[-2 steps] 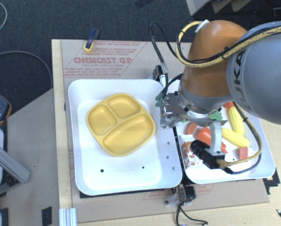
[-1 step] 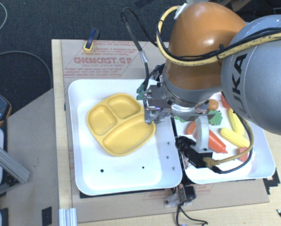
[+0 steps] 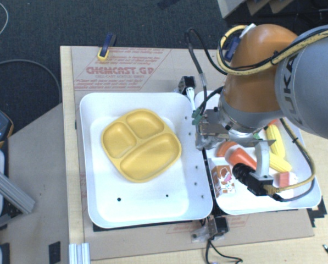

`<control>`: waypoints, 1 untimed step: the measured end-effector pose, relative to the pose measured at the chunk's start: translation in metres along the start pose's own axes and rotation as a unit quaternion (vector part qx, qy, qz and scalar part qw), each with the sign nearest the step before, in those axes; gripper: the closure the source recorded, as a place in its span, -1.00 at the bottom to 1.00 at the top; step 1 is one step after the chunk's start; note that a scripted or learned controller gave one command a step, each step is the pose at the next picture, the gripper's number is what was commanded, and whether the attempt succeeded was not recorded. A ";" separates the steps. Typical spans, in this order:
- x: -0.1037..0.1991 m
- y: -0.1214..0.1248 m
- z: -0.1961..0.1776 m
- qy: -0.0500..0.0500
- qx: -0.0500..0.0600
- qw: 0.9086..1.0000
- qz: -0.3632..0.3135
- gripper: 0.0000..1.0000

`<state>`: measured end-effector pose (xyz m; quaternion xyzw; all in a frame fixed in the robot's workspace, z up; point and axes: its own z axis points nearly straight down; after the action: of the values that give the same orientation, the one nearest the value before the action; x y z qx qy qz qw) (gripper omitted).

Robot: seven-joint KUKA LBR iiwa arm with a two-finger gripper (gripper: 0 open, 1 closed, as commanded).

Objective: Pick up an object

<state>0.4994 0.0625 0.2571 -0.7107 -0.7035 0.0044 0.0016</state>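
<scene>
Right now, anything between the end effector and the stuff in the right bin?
The end effector hangs low over the right bin, amid the orange piece, yellow corn and small printed card. Nothing visible stands between; the arm's own wrist hides the bin's middle.

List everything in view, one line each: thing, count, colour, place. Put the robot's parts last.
bins: two, white, side by side on the bench
divided plate: one, yellow, three compartments, in the left bin
corn cob: one, yellow, right bin, beside the arm
orange object: one, right bin, partly under the arm
small printed packet: one, white and brown, right bin by its left wall
pink block: one, right bin
arm: one, grey with orange band, over the right bin
</scene>
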 end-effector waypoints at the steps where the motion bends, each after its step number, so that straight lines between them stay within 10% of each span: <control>1: 0.075 -0.005 -0.049 0.004 -0.007 1.000 -0.009 1.00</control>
<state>0.4959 0.1375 0.3058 -0.7042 -0.7100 -0.0030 -0.0006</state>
